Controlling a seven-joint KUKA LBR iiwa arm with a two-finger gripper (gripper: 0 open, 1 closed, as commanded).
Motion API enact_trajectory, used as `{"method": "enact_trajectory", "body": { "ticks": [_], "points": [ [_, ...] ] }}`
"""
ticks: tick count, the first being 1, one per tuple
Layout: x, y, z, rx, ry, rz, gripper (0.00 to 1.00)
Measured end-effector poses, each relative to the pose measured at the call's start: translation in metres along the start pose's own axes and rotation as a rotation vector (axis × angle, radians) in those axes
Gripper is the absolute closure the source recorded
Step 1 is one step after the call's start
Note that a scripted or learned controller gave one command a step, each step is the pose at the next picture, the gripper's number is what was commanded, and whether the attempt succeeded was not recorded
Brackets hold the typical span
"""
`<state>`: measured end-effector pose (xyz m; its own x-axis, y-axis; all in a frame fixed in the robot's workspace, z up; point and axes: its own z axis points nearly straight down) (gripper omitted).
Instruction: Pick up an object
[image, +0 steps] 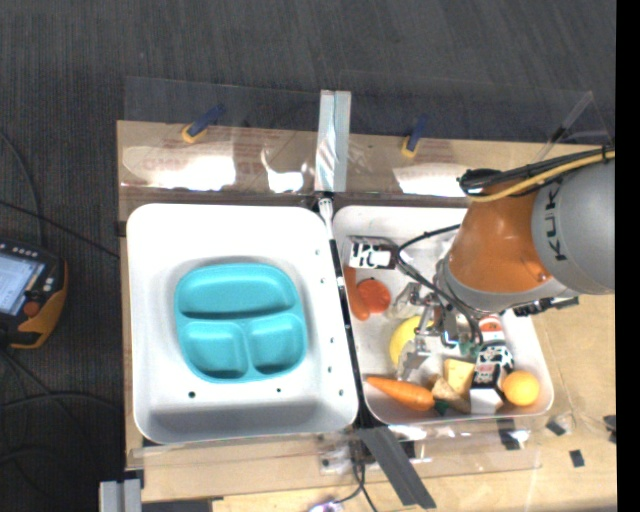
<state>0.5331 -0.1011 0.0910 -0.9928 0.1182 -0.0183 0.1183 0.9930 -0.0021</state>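
Down among a lemon (403, 337), carrot (399, 392) and orange (520, 388), the gripper's (437, 343) state is unclear

The left shallow white plastic bin (150, 330) holds a turquoise three-compartment plastic tray (240, 318) near its middle. In the right shallow white plastic bin (545, 365), the round red toy tomato (371, 296) lies at the left, the long orange toy carrot (400, 392) along the front wall, and the small round orange fruit (520, 388) in the front right corner. The two-finger metal gripper (437, 335) is over this bin, between the tomato and the orange fruit, just beside a round yellow toy lemon (402, 338).

White bins (150, 300); teal tray (240, 318); orange carrot (398, 392); orange fruit (520, 388); yellow lemon (403, 337); red tomato (372, 296); arm (560, 235) showing grey with orange band.
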Motion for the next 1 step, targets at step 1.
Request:
{"method": "enact_trajectory", "body": {
  "ticks": [1],
  "points": [
    [-0.0014,0.0006,-0.0102,0.002,-0.002,-0.002,1.00]
  ]
}}
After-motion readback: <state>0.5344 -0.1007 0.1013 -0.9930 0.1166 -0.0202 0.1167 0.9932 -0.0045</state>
